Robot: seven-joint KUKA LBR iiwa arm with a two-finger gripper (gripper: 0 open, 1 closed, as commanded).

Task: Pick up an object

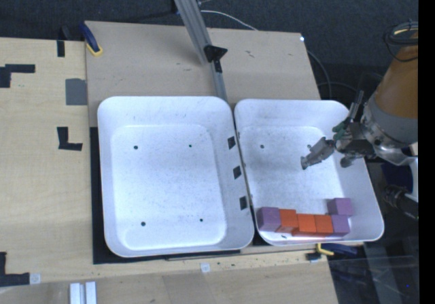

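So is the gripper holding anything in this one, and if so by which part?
Nothing is held. The gripper hangs over the right bin with nothing between its fingers; the purple and orange blocks lie along that bin's near edge, apart from it.

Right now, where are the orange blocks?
The orange blocks lie along the near edge of the right bin, between purple blocks, below the tool.

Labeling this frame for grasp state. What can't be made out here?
- tool, camera view: small and blurred, so open or shut is unreadable.
- blocks in the right bin: packed together against the near wall; exact count unclear.
- arm: cut off by the right side.
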